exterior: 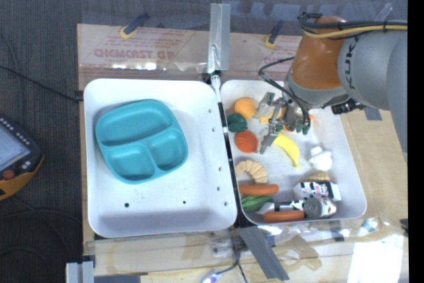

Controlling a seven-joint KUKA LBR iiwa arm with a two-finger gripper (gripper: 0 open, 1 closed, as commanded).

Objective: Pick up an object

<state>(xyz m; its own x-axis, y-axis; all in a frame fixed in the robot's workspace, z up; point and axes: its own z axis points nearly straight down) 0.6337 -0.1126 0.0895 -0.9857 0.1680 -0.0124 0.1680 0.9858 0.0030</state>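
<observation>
**Trainee:** Where is the gripper [273, 124] right now?

**Supervisor:** You can see it low inside the right bin [350, 162], hanging off the orange band [318, 59]. Take the banana [287, 148] as your landmark: the fingers [271, 140] come down just beside its upper end, on the side facing the divider. They look spread apart, and nothing sits between them, so you should not count anything as held.

**Trainee:** What could it take from there?

**Supervisor:** The banana is nearest. Beyond it toward the divider you have the red tomato-like piece [246, 141], and above that the orange [244, 107]. Below the banana lies the croissant [252, 171]; further down are the sausages [259, 189] and a small carton [318, 190]. A white lump [321, 159] sits on the banana's far side.

**Trainee:** How would you do the grasp well?

**Supervisor:** I judge you are about to close. Straddle one item only, with the fingers across the banana's narrow width rather than along its curve. The tomato lies close, so watch that a finger does not nudge it. Close fully before you lift, and lift straight up. The left bin's blue tray [140, 140] is well apart and no concern.
</observation>
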